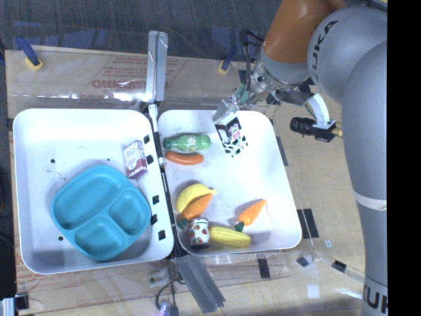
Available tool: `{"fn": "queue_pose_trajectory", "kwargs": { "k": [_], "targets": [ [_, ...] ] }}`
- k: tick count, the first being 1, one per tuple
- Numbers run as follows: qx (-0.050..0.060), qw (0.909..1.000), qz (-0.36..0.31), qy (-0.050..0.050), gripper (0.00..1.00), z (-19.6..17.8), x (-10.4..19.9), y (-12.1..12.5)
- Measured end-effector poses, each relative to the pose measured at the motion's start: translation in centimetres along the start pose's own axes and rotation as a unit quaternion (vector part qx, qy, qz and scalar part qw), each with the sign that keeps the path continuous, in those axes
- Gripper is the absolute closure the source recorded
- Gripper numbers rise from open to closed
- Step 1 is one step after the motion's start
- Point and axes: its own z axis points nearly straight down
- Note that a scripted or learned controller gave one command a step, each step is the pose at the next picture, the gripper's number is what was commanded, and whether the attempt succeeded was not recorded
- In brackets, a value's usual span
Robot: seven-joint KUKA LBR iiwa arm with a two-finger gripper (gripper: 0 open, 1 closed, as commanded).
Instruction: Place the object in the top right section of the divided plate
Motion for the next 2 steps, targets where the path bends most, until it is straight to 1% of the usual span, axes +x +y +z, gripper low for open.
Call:
{"fn": "queue_pose_trajectory", "kwargs": {
  "k": [1,2],
  "targets": [
    [0.001,0.9942,-0.107,0.0,1.0,-6.7,3.7,-4.6],
    [0.002,0.9999,0.011,0.001,1.0,-1.7,12.6,-4.4]
  ]
}}
